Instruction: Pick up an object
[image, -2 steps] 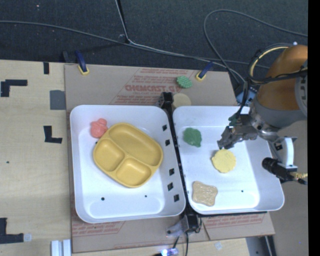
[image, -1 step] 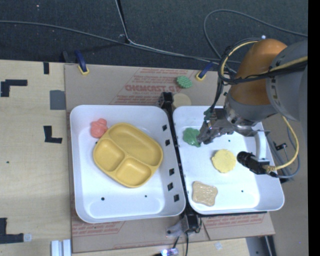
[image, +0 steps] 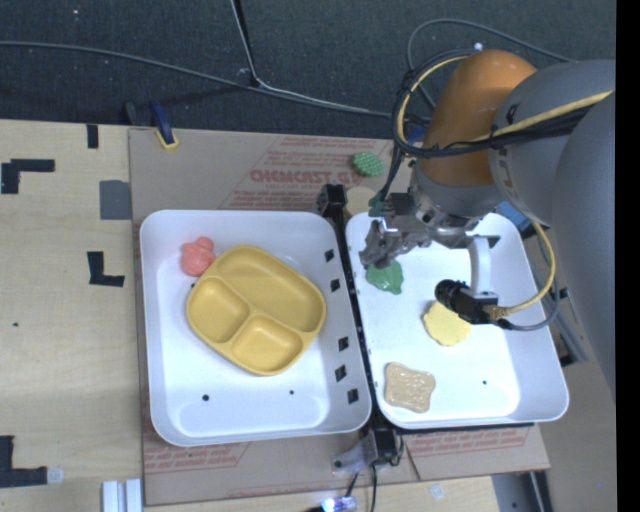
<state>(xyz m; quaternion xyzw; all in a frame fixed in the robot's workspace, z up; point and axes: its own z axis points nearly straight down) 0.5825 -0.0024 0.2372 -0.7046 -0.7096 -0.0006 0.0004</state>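
My gripper (image: 381, 252) hangs over the upper left part of the right bin (image: 500, 400), right above a green leafy item (image: 386, 278) that lies on the bin floor. Its fingertips reach the top edge of the green item. A yellow round item (image: 445, 326) sits in the middle of the same bin. A tan cracker-like slab (image: 409, 387) lies near that bin's front. In the left bin (image: 170, 400), a pink-orange item (image: 196, 256) rests beside a yellow divided plate (image: 256, 308).
A green knobbly object (image: 368, 163) lies on the cardboard behind the bins. Black clips line the wall between the two bins. Cables loop above the arm, and a black cable end (image: 468, 300) hangs by the yellow item.
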